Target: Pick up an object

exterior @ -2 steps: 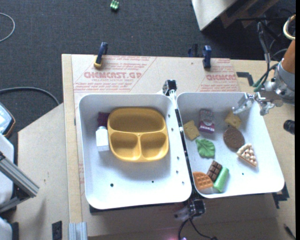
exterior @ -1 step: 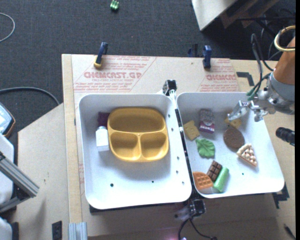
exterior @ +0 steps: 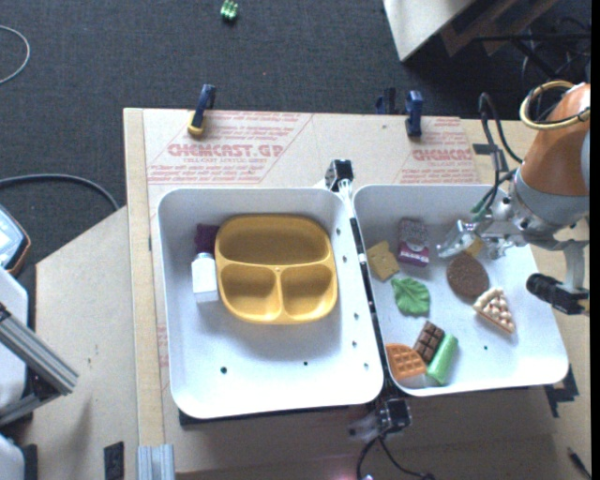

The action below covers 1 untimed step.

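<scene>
1. The counter (exterior: 141,281) was a pale board with red lettering printed along its far part, standing over dark carpet; cables trailed across the floor at the far left, and a small green thing (exterior: 229,10) lay on the carpet beyond the far edge.
2. Three clamps gripped the far edge of the counter: a yellow-and-blue clamp (exterior: 201,110) toward the left and two blue clamps (exterior: 412,111) nearer the right.
3. Two white bins sat side by side, touching along their inner walls. The left bin (exterior: 178,375) held three things: one yellow divided tray (exterior: 276,267) with three compartments in its middle, one small white bottle (exterior: 204,277) touching the tray's left rim, and one dark maroon block (exterior: 207,234) just beyond the bottle.
4. The right bin (exterior: 534,361) held eight toy foods: a tan cracker (exterior: 382,261) by the left wall, a maroon-and-white packet (exterior: 412,242) far of centre, a green leaf (exterior: 412,295) in the middle, a waffle (exterior: 404,362), a chocolate bar (exterior: 429,341) and a green pod (exterior: 442,360) crowded together at the near wall, a round brown cookie (exterior: 467,277), and a pie slice (exterior: 495,310) to its right.
5. The end effector (exterior: 457,246) hung over the far part of the right bin, between the packet and the cookie, close above the cookie's far edge; whether its fingers were released or clenched could not be told, and nothing was seen between them.
6. The grey arm with its orange band (exterior: 553,159) came in from the right, crossing the bin's right wall.
</scene>
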Tool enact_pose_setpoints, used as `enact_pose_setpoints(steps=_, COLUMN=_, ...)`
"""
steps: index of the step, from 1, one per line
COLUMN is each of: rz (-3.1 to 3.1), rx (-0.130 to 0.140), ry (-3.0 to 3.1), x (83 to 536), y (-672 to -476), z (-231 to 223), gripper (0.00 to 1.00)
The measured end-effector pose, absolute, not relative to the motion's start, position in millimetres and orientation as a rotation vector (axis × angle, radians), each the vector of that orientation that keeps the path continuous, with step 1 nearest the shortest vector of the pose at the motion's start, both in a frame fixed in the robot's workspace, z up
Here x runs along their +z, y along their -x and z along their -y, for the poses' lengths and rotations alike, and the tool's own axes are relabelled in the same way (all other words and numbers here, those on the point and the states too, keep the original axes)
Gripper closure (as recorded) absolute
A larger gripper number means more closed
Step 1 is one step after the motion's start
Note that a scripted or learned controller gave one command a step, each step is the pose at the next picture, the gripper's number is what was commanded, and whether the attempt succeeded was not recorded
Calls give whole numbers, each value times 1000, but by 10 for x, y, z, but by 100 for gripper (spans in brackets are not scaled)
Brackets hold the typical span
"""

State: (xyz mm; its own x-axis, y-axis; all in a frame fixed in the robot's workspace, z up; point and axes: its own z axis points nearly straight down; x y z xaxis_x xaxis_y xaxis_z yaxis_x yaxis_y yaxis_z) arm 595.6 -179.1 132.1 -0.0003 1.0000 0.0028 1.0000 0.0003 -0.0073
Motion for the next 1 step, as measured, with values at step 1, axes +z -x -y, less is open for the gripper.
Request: enact_pose_setpoints(steps=1, rz=2224, rx=0, ry=2221, x=840, y=-5965, z=1785, gripper=0)
